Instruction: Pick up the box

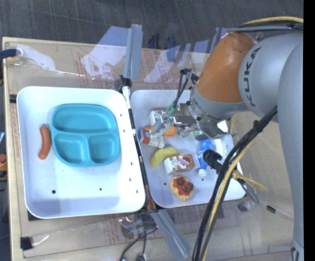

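A small box point(178, 163) with a printed face lies in the right bin point(146, 192), centre-right of the frame, hemmed in on most sides. A yellow banana point(163, 155) touches its left edge, a small pizza point(182, 187) sits just below it, and a blue-and-white bottle point(204, 154) lies close on its right. Above, toward the bin's far end, a crumpled packet point(152, 135) and an orange carrot point(170, 130) crowd together. The grey arm point(255, 69) with its orange band reaches in from the right of the frame, its wrist hanging over that upper clutter, apart from the box. Whether the jaws are parted or closed cannot be told here; the gripper point(175, 123) is masked by the wrist. Cables point(222, 189) trail across the bin's lower right corner. The left bin point(32, 197) holds a blue divided tray point(87, 134) and a sausage point(45, 142) beside it, with bare white floor along its lower edge. Both bins rest on the tabletop point(65, 64).
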`<action>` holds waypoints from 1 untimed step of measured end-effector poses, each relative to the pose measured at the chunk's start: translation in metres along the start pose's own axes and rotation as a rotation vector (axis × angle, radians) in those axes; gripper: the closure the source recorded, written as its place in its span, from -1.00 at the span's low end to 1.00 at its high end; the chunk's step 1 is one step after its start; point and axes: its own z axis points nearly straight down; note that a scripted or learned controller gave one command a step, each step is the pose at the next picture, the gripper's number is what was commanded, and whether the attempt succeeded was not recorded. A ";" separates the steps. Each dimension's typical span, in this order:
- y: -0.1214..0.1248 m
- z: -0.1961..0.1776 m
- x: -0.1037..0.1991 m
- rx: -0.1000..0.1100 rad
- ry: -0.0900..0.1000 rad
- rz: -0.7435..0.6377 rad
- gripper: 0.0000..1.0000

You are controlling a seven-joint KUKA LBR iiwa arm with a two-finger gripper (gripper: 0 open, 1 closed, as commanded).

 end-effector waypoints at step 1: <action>-0.017 0.129 -0.039 -0.004 -0.001 -0.064 -1.00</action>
